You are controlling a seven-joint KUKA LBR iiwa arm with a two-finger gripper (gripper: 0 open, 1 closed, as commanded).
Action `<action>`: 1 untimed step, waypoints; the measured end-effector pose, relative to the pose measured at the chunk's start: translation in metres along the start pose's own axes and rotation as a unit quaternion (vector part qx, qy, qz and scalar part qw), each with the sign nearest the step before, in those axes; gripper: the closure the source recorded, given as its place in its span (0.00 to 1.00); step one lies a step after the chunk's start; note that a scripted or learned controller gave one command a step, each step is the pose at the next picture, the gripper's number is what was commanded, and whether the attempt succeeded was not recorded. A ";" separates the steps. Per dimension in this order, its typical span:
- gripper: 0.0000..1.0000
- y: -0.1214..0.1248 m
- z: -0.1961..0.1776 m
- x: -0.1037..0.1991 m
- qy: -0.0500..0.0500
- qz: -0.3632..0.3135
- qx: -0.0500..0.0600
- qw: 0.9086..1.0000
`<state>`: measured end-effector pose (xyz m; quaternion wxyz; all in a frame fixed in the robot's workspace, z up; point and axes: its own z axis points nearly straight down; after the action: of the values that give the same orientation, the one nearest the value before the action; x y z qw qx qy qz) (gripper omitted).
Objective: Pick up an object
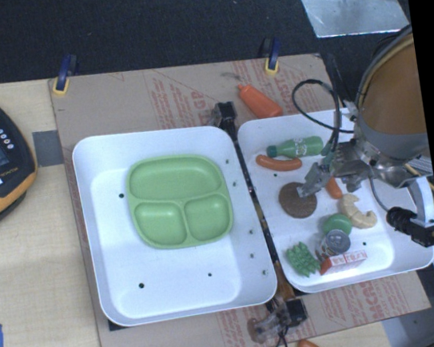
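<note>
- You see the gripper (327, 176) low inside the right bin (408, 261), near the middle of that bin, with the arm (388, 102) coming in over the bin's right edge.
- Nothing sits between its fingers (312, 185) as far as you can judge. They look spread, but the metal parts blur together, so you cannot tell for certain.
- So the pick is not done: no object is lifted, and everything lies on the bin floor.
- The brown disc (295, 201) lies just beside the gripper, toward the bin's left edge, and looks like the likeliest target.
- A small orange piece (333, 189) lies right under the gripper, partly hidden.
- The sausage (278, 163) and the green bottle (297, 148) lie near the bin's far edge, close to each other.
- The cream croissant (358, 210) and a green cup (338, 226) sit toward the near right of the bin, touching or nearly so.
- Along the near edge you find a green spiky toy (301, 258), a grey round can (336, 243) and a red and white packet (345, 261), crowded together.
- The left bin (121, 288) holds a green divided plate (181, 201) in its middle, well apart from the gripper.
- What is left, in your judgement: closing on one object, then raising it clear of the bin.
</note>
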<state>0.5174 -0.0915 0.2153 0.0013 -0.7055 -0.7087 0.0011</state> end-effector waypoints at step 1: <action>0.00 0.036 0.038 -0.056 -0.001 0.000 0.000 1.000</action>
<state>0.5532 -0.1469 0.1773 0.0003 -0.7054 -0.7088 0.0023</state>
